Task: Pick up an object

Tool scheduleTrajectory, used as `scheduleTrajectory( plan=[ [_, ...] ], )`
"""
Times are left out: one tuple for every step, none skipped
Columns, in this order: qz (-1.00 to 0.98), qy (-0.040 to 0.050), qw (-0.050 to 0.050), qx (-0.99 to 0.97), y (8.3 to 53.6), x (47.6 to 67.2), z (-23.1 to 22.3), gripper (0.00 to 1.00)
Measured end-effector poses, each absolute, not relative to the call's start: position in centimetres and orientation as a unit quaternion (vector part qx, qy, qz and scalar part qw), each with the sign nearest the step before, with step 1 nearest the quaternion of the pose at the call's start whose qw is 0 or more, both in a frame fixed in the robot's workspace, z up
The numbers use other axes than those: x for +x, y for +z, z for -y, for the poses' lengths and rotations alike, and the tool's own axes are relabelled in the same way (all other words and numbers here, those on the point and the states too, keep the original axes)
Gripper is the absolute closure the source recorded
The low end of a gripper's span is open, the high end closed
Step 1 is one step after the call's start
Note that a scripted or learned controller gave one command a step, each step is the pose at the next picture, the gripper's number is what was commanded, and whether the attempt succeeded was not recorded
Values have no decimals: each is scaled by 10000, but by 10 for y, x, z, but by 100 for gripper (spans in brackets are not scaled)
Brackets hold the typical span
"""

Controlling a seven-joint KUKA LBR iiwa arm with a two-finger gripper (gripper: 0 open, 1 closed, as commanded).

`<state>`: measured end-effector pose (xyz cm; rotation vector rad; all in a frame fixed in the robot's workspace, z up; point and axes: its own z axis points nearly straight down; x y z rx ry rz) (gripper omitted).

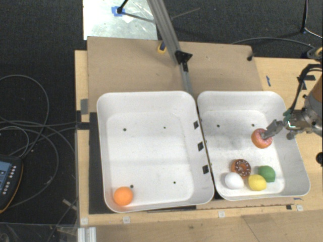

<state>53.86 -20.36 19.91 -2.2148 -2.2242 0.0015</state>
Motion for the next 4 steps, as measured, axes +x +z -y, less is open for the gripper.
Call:
scheduleTrajectory(
  plan=[
    [7086,-5,-4,-7056,201,540,203,0],
    [7075,8,18,-7067,139,540,201,0],
    [7067,-11,-25,-7075,92,542,202,0],
    [7075,-23,-42,-7067,104,543,202,100]
  ],
)
